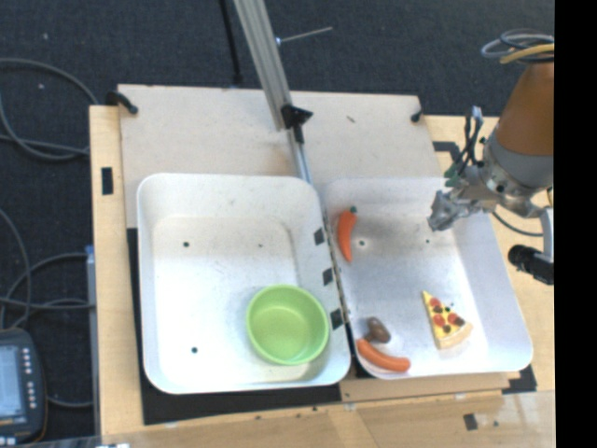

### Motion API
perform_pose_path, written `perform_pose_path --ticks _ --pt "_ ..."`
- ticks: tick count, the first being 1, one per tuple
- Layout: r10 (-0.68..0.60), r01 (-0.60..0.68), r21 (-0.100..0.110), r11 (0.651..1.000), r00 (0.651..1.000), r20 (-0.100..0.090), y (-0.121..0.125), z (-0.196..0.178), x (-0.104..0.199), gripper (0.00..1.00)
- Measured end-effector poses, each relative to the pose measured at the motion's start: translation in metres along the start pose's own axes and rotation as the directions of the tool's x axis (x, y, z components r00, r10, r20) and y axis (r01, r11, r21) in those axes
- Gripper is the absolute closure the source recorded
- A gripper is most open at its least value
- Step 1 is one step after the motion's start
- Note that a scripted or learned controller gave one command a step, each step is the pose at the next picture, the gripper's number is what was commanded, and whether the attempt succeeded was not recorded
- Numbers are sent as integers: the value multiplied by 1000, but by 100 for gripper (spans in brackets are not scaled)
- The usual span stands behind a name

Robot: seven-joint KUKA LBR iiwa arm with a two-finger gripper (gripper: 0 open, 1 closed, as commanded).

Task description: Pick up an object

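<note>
The right bin (485, 250) holds an orange carrot (345, 234) near its left wall, a pizza slice (445, 319) toward the right front, a small brown lump (378, 329) and a red-orange sausage (383, 357) at the front. My gripper (442, 213) hangs over the back right part of this bin, well apart from all of these. Nothing shows between its fingers.
A green bowl (287, 323) sits in the front right corner of the left bin (187, 250). A slanted metal pole (270, 63) rises from the divider between the bins. Cables run off the bench at the left and right.
</note>
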State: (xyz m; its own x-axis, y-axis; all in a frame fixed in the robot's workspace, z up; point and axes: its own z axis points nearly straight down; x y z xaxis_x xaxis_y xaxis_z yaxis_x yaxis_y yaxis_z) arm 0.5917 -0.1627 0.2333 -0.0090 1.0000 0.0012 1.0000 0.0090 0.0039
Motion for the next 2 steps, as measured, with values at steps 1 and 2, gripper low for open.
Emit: perform_pose_path --ticks 1,2 --pt "0 0 2 1000 1000 -1 2 -8 57 100" --pt "2 -2 4 1000 1000 0 8 1 110 100"
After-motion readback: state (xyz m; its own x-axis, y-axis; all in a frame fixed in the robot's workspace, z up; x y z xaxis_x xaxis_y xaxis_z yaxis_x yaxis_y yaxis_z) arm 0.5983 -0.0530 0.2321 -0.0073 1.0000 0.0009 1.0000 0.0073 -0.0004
